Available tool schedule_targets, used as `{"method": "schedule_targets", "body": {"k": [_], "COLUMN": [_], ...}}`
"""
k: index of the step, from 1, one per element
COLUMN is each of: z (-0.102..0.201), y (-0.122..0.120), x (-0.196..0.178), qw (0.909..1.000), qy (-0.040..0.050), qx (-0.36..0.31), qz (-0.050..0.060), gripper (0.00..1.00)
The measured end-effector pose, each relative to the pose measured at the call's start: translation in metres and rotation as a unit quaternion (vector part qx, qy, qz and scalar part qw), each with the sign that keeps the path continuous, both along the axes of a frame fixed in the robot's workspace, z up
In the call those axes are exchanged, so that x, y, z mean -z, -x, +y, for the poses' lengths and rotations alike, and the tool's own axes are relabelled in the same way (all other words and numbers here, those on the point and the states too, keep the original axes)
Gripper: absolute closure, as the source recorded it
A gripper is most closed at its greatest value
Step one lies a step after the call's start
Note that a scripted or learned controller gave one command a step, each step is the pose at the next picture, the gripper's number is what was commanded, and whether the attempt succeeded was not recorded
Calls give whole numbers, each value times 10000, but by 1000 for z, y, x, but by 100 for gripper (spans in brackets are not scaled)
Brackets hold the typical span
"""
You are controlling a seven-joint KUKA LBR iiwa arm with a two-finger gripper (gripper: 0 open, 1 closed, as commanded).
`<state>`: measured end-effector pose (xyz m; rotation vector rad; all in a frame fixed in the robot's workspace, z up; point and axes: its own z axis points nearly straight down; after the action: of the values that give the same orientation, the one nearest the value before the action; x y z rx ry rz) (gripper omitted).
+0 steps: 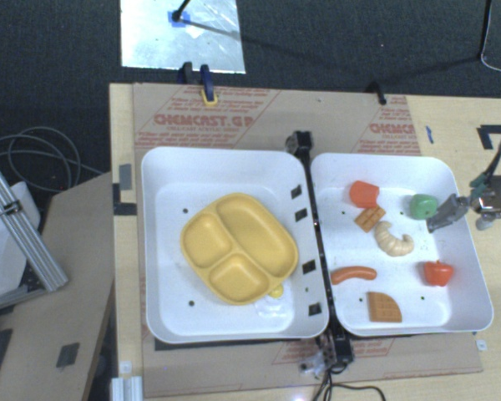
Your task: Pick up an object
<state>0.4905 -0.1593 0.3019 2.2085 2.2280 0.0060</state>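
We see the likely pick candidates all in the right bin (463, 249): a green round item (423, 205) near the bin's right wall, an orange-red block (363, 193) toward the back left, a small brown waffle-like piece (369, 218) just below it, a pale croissant-shaped piece (394, 240) mid-bin, a sausage (352, 274) toward the front left, a red pepper-like piece (437, 272) front right, and a brown toast wedge (383, 307) at the front. All of them lie loose on the bin floor, apart from each other except the waffle piece and croissant, which sit just beside one another. The gripper (444, 215) comes in from the right edge, low over the right wall of the bin, its dark tip just beside the green item on that item's right; we can't tell whether the two touch. Claw state: we cannot tell, the fingers blur into one dark shape. Nothing visibly sits between them. The left bin (163, 224) holds a yellow three-compartment plate (238, 247), tilted diagonally, near the centre. Both bins rest on a cardboard-covered bench (259, 115).
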Motion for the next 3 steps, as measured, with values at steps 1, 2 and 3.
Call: {"method": "schedule_targets", "body": {"k": [1,2,3], "z": [-49,-48,-31], "y": [-14,-12,5], "x": [114,-63,26], "qw": [10000,10000,10000], "qy": [-1,36,-14], "qx": [53,17,33], "qz": [48,-72,53], "gripper": [0,0,0]}}
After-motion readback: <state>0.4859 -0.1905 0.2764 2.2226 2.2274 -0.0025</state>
